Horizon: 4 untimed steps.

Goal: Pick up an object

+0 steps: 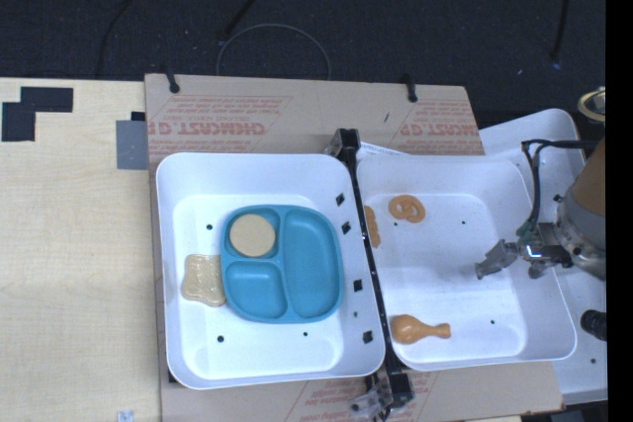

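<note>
My gripper (494, 264) hangs low over the right part of the right bin (514, 175), reaching in from the right edge. It is apart from every object. A tan drumstick (419, 329) lies near that bin's front left. Toward the back left lies a small pretzel (406, 209). An orange piece (370, 225) rests against the divider between the bins. In the left bin (188, 175) a blue divided plate (307, 262) holds a round cracker (251, 234) in its back left compartment. A pale toast-shaped piece (203, 280) lies just left of the plate.
The bins sit on a cardboard sheet (297, 114) on a wooden bench (69, 262). A black clamp (346, 141) joins the bins at the back. Cables (534, 183) run along the right bin's far right wall by the arm (593, 212).
</note>
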Available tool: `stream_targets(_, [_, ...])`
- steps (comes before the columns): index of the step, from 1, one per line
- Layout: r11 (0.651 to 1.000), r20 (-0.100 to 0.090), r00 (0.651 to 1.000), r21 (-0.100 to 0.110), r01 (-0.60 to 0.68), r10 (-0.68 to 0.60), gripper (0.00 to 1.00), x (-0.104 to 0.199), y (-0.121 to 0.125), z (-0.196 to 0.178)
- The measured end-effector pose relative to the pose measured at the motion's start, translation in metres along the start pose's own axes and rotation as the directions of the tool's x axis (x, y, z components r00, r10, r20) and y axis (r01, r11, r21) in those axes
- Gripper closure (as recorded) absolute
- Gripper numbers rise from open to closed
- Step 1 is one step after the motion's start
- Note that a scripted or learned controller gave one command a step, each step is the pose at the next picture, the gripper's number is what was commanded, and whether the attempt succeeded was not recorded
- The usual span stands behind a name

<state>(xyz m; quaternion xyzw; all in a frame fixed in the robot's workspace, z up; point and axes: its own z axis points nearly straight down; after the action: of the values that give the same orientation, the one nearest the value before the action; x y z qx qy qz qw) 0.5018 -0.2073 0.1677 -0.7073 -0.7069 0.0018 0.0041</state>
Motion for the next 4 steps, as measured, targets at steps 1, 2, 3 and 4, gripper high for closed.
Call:
stream_targets(1, [1.000, 0.000, 1.000, -0.002, 0.000, 0.000, 0.00, -0.001, -0.004, 0.044])
stream_targets(2, [1.000, 0.002, 1.000, -0.006, 0.000, 0.000, 0.00, 0.000, -0.003, 0.081])
stream_targets(3, [1.000, 0.003, 1.000, -0.009, -0.003, 0.003, 1.00, -0.001, -0.002, 0.068])
stream_targets(4, [1.000, 0.003, 1.000, -0.009, 0.002, -0.002, 1.00, -0.001, 0.002, 0.025])
